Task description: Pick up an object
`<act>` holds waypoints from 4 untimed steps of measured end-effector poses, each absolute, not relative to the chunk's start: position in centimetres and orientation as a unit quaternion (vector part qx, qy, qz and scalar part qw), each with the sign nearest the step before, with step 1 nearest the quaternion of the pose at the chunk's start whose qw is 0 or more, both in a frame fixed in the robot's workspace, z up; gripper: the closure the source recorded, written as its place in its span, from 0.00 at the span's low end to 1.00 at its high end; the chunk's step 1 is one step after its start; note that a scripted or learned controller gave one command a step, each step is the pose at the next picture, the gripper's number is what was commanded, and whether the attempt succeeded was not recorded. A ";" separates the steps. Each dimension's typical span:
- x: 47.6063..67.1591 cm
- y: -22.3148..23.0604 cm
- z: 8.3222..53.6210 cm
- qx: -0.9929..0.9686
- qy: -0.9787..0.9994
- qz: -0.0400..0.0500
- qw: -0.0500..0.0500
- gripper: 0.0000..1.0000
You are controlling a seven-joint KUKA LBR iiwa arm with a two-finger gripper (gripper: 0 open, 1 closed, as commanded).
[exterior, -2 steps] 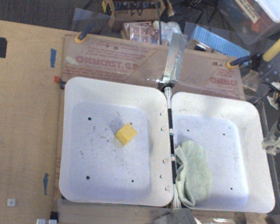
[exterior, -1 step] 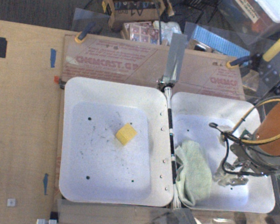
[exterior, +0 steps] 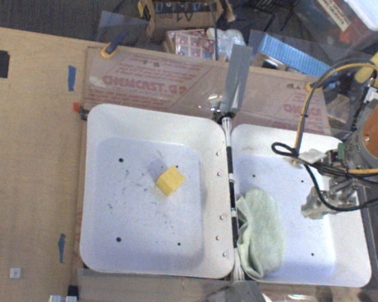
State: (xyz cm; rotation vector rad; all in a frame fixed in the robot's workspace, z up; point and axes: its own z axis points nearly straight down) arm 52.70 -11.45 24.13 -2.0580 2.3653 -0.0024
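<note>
Yellow block (exterior: 170, 180), one; cloth (exterior: 261, 234), one

You see two bins side by side on the tabletop (exterior: 19, 180). The left bin (exterior: 108, 136) has a small block (exterior: 170, 180) in it, near the middle. The right bin (exterior: 347, 264) has a cloth (exterior: 261, 234) in it, bunched against its left wall, just beside the divide. The claw (exterior: 321, 204) hangs over the right bin's right part, apart from the cloth.
</note>
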 end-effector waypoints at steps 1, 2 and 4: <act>55.8 -16.0 39.2 -0.811 0.585 0.000 0.003 1.00; 52.6 -20.3 37.8 -0.888 0.460 0.001 0.001 1.00; 49.3 -17.0 20.4 -0.992 0.124 0.000 0.002 1.00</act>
